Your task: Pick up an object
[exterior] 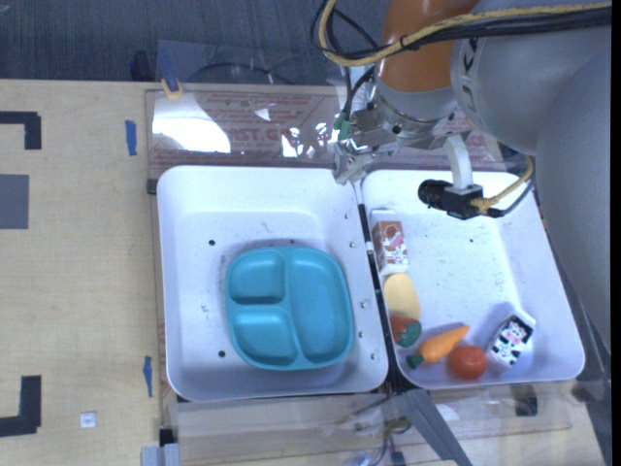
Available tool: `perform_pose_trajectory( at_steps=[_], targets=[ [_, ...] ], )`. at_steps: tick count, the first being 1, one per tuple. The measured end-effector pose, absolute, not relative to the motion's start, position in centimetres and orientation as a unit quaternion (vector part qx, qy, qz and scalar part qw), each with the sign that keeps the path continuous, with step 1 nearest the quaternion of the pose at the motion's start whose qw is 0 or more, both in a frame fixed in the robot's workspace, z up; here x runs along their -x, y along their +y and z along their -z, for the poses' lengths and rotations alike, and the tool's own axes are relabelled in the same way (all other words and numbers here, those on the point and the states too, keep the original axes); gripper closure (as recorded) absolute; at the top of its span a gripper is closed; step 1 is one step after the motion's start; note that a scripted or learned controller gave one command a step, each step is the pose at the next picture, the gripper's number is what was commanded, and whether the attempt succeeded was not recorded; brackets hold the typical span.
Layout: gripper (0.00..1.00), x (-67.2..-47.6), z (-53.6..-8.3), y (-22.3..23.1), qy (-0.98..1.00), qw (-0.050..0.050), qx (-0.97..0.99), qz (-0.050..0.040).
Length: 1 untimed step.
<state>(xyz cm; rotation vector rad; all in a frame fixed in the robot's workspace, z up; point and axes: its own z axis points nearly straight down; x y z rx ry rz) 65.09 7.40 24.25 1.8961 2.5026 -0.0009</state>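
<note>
The right bin (485, 250) holds several small items. A white carton with a red label (389, 243) lies by the divider, with a yellow piece (402, 296) below it. Near the front are a red and green piece (406, 332), an orange carrot (443, 343), a red tomato (468, 361) and a black-and-white patterned block (510, 339). My gripper (347, 163) hangs at the back edge, over the top of the divider between the two bins. It is above and left of the carton, and nothing shows in its grasp.
A blue divided plate (288, 306) lies in the left bin (194, 221). A black connector with a yellow cable (451, 197) juts from the wrist over the right bin's back. The grey arm covers the upper right.
</note>
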Motion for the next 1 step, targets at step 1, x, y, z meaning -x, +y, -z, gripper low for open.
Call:
perform_pose_trajectory(
  at_steps=[1],
  targets=[
    [1.0, -66.67, -25.63, 12.81, 0.76, 0.001, -0.65, -0.0014]
  ],
)
